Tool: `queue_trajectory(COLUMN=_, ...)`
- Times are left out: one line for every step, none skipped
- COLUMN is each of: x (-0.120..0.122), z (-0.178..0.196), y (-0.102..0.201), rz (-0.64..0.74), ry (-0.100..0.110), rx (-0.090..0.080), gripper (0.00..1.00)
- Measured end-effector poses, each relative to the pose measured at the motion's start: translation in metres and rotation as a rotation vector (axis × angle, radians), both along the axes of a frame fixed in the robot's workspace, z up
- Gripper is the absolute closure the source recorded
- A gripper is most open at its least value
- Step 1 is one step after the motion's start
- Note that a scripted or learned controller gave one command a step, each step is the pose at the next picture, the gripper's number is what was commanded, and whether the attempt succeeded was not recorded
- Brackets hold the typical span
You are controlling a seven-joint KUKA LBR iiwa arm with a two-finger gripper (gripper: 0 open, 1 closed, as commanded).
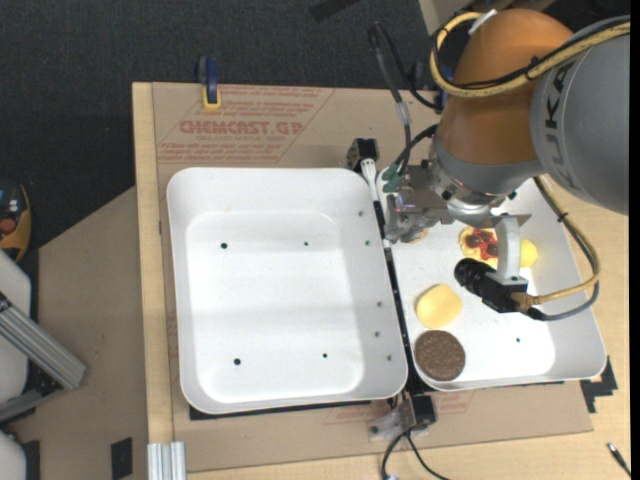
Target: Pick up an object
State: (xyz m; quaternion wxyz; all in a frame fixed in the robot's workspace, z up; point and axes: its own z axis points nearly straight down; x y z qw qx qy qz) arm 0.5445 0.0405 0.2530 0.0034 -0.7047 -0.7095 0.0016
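Observation:
Several small objects lie in the right bin (560,363). A pale yellow round piece (438,306) sits near the bin's middle, and a brown disc (440,355) lies just in front of it by the front rim. A yellow and red item (487,243) lies further back, partly covered by the arm. My gripper (412,220) hangs under the grey and orange wrist (490,118), low over the bin's back left part, close to the wall between the two bins. It is apart from the yellow piece and the disc.
The left bin (200,208) stands beside the right one, sharing a raised divider (390,278). A black part on a yellow cable (490,286) hangs over the right bin beside the yellow round piece. A cardboard sheet (250,118) lies under both bins.

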Motion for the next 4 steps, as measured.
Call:
queue_trajectory(x=-0.015, z=-0.008, y=-0.064, rz=-0.013, ry=-0.003, rx=-0.002, gripper=1.00)
queue_trajectory(x=0.097, z=0.084, y=0.022, rz=0.003, ry=-0.026, rx=0.000, gripper=1.00)
queue_trajectory(x=0.070, z=0.039, y=0.081, rz=-0.002, ry=-0.001, rx=-0.002, gripper=1.00)
queue_trajectory(x=0.053, z=0.008, y=0.125, rz=-0.003, ry=-0.001, rx=-0.002, gripper=1.00)
